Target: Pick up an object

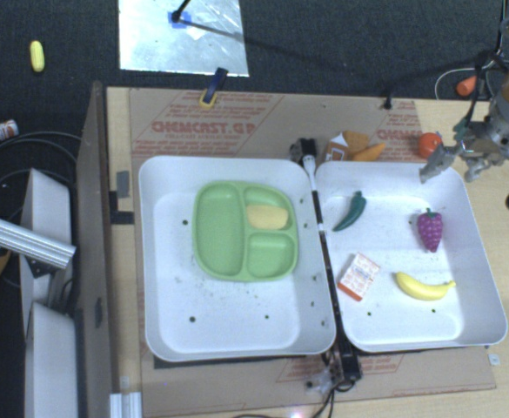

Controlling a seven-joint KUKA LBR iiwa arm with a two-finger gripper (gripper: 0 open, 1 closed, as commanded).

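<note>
Nearest, a yellow plastic banana [424, 286] lies in the right white bin [476, 259], beside a red-and-white carton [358, 276]. Farther back sits a purple grape bunch [429, 229]. Beyond, the gripper [454, 160] hovers over the rim, fingers apart, empty. Best centre above the grapes before descending.

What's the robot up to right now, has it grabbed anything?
Gripper open, holding nothing, above right bin's far corner. Grapes nearest, then banana, pepper, carton. Nothing in the way.
</note>
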